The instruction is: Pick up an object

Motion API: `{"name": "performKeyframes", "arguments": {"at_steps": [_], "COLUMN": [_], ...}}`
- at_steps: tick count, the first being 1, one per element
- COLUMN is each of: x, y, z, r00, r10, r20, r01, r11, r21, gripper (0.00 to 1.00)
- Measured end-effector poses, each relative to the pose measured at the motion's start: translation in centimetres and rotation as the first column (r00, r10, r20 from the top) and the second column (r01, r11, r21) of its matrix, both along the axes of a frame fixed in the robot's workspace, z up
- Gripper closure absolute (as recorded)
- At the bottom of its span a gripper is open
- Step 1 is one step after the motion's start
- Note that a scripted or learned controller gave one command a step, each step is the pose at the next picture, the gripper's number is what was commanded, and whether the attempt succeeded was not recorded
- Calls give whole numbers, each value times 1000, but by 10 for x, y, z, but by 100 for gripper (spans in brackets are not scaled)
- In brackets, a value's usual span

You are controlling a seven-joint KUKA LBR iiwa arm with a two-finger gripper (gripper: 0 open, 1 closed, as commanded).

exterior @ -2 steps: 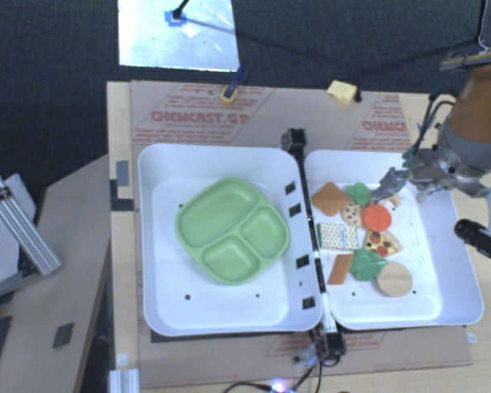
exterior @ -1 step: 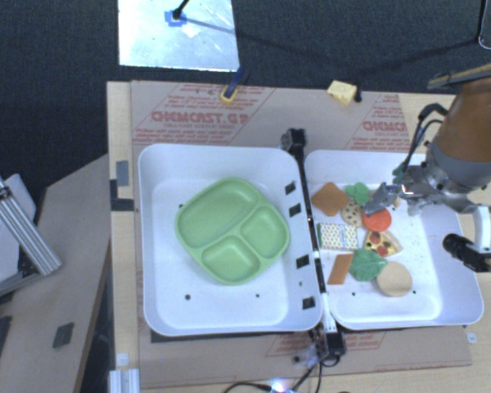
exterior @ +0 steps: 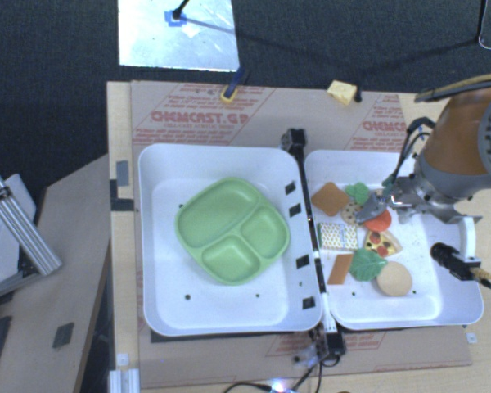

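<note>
So from the overhead camera, your arm (exterior: 466, 142) came in from the right and sat low over the right bin (exterior: 450, 301). The gripper (exterior: 375, 209) was down in the pile of toy food near the bin's back left part, right by a red piece (exterior: 380, 222) and a dark speckled piece (exterior: 351, 212). Honestly, you couldn't tell whether the gripper was open or closed, or whether it had anything, since the wrist blocked the view.

Around it in that bin you had a brown toast-like square (exterior: 331, 198), a green leafy bit (exterior: 358, 192), a white waffle-patterned cracker (exterior: 338, 236), a pizza slice (exterior: 381, 242), an orange strip (exterior: 340, 268), another green leafy piece (exterior: 367, 264) and a tan round bun (exterior: 394, 280). All of it was bunched together in the left half of the bin, many pieces touching or overlapping.

The left bin (exterior: 159, 301) held a light green divided plate (exterior: 232, 230), sitting flat around the middle. Both bins sat on a cardboard sheet (exterior: 196, 113) on the surface.
</note>
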State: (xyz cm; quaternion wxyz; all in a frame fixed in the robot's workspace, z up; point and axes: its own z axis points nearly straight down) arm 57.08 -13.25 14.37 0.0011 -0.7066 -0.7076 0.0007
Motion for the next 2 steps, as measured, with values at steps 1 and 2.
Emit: {"name": "performKeyframes", "arguments": {"at_steps": [1,2], "x": [2,4], "y": [0,0], "z": [-49,-36], "r00": [1000,1000], "r10": [-1,0], "r20": [7,12], "r01": [1,0], "r11": [1000,1000], "r21": [-2,0], "gripper": [0,100]}}
